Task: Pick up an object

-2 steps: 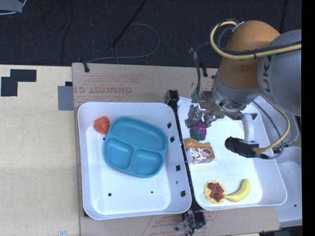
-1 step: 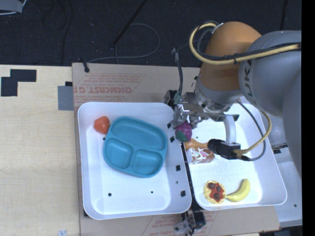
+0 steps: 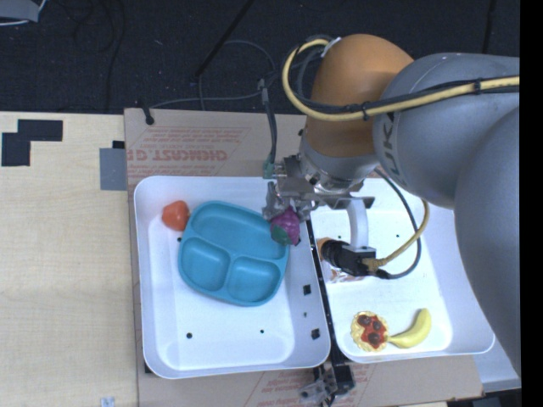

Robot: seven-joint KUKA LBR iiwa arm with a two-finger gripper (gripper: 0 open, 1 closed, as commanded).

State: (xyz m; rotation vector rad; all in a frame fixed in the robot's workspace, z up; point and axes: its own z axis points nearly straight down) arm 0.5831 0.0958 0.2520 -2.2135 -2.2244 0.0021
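Two white bins sit side by side on a cardboard sheet laid on the bench. Arm comes in from the right, and the gripper sits over the left bin's upper right corner, close to the wall between the bins.

Purple object, with a green bit on its left, is right at the gripper tip. It overlaps the right rim of the blue tray. Can't tell if it's gripped or just under the tool: the wrist blocks the view, so the grip state is unknown. Also can't tell if it rests on the tray or hangs above it.

The tray has three compartments and lies tilted in the upper half of the left bin. Small orange-red ball is just off the tray's upper left corner, near the bin wall.

Right bin has a banana at the lower edge, with a red-and-yellow item just beside it on the left. Both are well apart from the gripper.
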